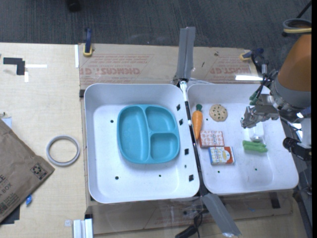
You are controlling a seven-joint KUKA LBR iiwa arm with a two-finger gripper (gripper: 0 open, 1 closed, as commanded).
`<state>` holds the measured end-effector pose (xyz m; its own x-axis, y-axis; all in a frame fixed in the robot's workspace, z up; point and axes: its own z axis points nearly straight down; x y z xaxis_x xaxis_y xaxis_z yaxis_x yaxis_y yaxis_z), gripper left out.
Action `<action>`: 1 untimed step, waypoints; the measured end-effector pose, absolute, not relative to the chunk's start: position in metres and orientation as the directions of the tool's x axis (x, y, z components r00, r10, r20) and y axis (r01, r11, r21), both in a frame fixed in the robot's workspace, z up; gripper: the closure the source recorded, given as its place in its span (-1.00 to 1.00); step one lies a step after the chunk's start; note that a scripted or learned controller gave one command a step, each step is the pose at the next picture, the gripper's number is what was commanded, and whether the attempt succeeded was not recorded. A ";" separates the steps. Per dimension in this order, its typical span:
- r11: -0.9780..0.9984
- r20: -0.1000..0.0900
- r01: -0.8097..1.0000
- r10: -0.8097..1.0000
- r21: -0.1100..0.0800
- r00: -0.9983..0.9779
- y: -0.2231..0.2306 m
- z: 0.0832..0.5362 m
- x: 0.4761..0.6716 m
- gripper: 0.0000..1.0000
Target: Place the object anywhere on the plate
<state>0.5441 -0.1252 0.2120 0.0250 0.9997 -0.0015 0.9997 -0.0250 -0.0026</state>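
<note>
Green object lies just below the end effector, untouched

Beyond your claw, at the top of the view, lies dark grey carpet. Far to its left you have the pale wooden bench top — a roll of tape rests there, with a brown cardboard box at the left edge. Brown cardboard sheeting lies under both bins, clamped at its far corners.

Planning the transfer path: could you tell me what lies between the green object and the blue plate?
In the camera view, two small boxes and the carrot lie between the green object and the blue plate.
</note>
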 end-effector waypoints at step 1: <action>-0.016 -0.003 1.000 1.000 0.000 0.016 -0.124 0.322 0.636 1.00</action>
<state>0.6363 -0.1245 0.3219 0.0158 0.9999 -0.0026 0.9999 -0.0158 -0.0004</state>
